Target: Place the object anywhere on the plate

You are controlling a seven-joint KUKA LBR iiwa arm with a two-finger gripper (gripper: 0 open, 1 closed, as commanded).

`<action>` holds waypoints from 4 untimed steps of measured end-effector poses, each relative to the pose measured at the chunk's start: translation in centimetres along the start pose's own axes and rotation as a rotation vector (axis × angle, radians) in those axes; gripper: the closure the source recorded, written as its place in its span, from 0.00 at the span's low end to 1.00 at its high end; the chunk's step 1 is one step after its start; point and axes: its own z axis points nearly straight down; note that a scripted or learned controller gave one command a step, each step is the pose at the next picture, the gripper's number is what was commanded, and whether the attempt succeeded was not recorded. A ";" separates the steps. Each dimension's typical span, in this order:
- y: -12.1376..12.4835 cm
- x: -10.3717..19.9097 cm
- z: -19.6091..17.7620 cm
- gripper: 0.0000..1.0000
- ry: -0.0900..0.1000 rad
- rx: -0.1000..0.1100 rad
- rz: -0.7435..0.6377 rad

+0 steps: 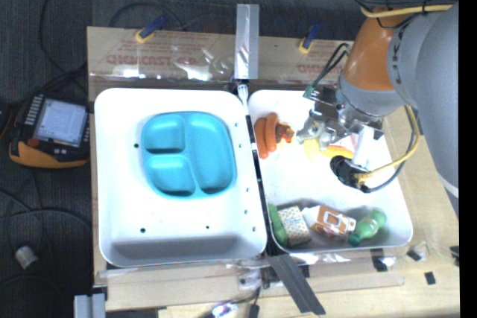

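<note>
You have not started yet: the blue plate (188, 153) holds nothing. The gripper (322, 132) hangs at its three o'clock, near the orange toy (268, 134). I cannot tell the claw's state.

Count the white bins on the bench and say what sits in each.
2. The left bin holds the blue plate. The right bin holds an orange toy and other small items; the arm may hide more.

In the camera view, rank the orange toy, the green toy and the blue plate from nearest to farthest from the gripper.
1. Orange toy: just left of the gripper, at the right bin's left wall.
2. Green toy: lower right corner of the same bin.
3. Blue plate: in the left bin, across the divider.
</note>
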 end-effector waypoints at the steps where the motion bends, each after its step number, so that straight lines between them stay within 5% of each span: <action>1: -1.4 8.3 2.6 1.00 0.002 0.002 -0.061; 2: -1.0 14.1 2.5 1.00 0.000 0.000 -0.129; 3: -6.8 19.8 -0.7 1.00 0.002 0.001 -0.143; 4: -7.2 19.9 -3.0 1.00 0.002 0.000 -0.182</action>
